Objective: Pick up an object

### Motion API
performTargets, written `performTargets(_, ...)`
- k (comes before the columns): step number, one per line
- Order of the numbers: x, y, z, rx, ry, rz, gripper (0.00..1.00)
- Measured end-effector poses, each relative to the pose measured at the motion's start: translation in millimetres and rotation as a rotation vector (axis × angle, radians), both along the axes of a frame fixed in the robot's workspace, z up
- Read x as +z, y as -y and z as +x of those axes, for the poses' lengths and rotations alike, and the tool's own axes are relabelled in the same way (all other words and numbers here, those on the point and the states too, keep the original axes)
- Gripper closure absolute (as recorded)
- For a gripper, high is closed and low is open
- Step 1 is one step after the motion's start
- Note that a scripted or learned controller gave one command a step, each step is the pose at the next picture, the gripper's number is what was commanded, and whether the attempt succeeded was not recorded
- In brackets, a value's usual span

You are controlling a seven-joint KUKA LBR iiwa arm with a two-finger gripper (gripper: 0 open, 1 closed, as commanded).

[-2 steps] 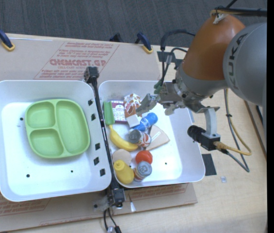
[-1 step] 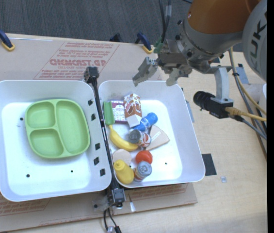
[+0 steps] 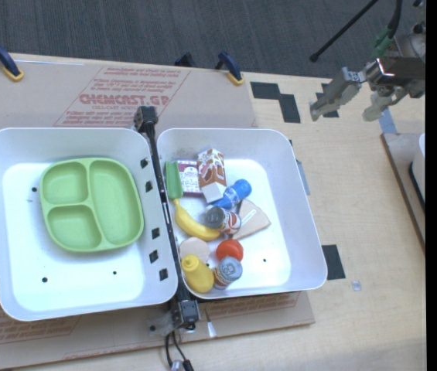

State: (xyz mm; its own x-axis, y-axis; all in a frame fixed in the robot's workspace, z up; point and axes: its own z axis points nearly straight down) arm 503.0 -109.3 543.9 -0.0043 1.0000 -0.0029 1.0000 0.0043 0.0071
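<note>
In the right bin [image 3: 305, 230] the objects lie in a heap along its left wall. Closest to the near edge is a yellow squeeze bottle [image 3: 196, 274] in the near left corner, with a small red-capped jar [image 3: 228, 267] touching it on the right. Just behind them lies a banana [image 3: 192, 224], and then a grey round piece [image 3: 215, 218] and a blue bottle [image 3: 236, 194]. Toward the far edge stands a small carton [image 3: 211, 168], next to a green bar [image 3: 173, 180] that lies along the left wall. The left bin [image 3: 5, 230] carries a green divided plate [image 3: 92, 203].

The gripper [image 3: 351, 99] hangs far away, above the far right corner of the bench and well apart from both bins. Its two fingers are spread and nothing is between them. I judge that the task is in its first step: no object is chosen yet. The next move calls for the arm to travel over the right bin, then descend on one piece that stands a little free, perhaps the blue bottle.
</note>
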Motion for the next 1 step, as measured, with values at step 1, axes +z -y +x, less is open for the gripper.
performTargets(1, -11.0, 72.3, -26.7, 0.000, -0.006, 0.000, 0.00)
